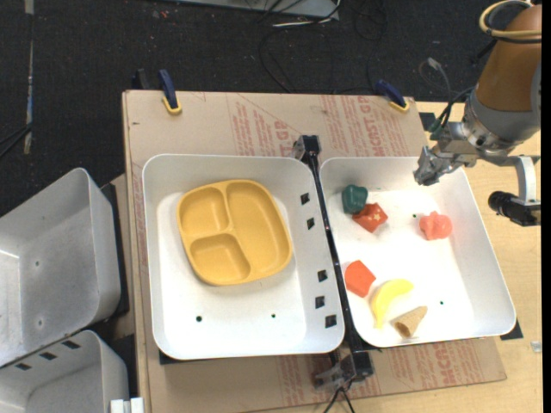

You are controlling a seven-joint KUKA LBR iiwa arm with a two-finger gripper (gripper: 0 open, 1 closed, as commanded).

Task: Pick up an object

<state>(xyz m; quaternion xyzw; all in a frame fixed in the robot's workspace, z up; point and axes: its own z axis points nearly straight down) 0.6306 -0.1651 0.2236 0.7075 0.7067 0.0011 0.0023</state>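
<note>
The right bin (482, 265) holds several small items: a dark green piece (354, 198), a red block (370, 218), a pink lump (436, 225), an orange-red block (359, 277), a yellow banana (388, 299) and a tan cone (411, 321). My gripper (428, 173) hangs over the bin's far right corner, above and slightly left of the pink lump. Nothing shows between its tips, and they are too small and dark to read.
The left bin (164, 256) carries a yellow divided plate (233, 231). A black divider strip (323, 248) runs between the bins. Blue clamps (170, 93) (393, 95) grip the board's far edge. Grey tubs (52, 256) stand at the left.
</note>
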